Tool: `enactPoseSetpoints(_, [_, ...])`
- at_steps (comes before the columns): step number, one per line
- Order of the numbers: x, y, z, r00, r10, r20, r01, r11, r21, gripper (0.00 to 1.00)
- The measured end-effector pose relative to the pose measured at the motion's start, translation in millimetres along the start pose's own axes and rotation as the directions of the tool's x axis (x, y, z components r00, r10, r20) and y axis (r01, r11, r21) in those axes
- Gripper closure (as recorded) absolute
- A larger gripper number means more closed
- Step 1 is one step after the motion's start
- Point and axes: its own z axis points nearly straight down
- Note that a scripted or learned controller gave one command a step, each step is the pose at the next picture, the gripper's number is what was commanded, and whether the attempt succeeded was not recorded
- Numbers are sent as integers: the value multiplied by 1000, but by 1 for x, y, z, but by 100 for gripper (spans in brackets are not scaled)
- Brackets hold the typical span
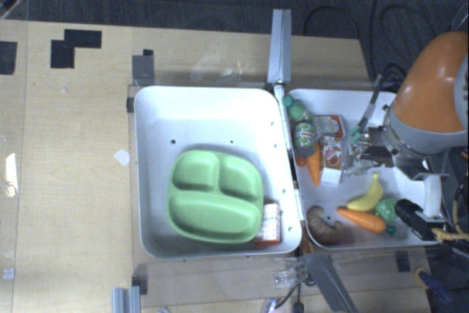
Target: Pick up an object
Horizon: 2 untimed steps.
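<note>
Now lower straight over curved yellow plastic banana (368,194) in right white bin (344,240), clear of orange carrot (361,219) nearby; two-finger gripper (360,157) state: cannot tell.

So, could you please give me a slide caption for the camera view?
KUKA arm's hand over the right bin of toy food; green divided plate in the left bin.

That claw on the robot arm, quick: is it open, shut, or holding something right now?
Claw: cannot be told from this view. It hangs over the right bin, just above the banana.
</note>
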Motion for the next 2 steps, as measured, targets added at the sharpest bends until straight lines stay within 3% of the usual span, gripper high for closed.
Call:
enactPoseSetpoints(1, [1, 2, -10, 1000, -8, 1, 8, 1000, -3, 100])
enactPoseSetpoints(2, [-11, 0, 53, 997, 74, 0, -74, 997, 7, 100])
